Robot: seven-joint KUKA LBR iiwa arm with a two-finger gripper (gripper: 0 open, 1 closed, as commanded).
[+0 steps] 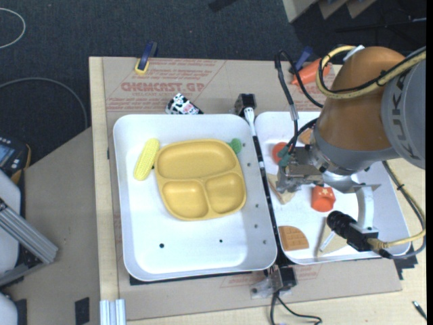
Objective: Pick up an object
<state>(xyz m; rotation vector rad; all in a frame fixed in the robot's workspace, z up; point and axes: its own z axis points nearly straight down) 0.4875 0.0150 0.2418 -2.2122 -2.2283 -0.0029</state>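
Note:
My gripper [289,179] hangs low over the left part of the right bin [399,202], under the grey arm with its orange band. Just below it lies a pale tan wedge [279,187], partly hidden by the gripper. A red-orange cup-like toy [323,197] sits just to its right. A small red piece [279,151] lies above it, and a round brown waffle [293,237] below it near the bin's front. I see nothing held in the gripper.
The left bin [135,235] holds a yellow divided plate [199,178], a corn cob [145,159] and a small green piece [235,144]. A black-and-white toy [183,105] and a blue clamp [144,59] lie on the board behind the bins.

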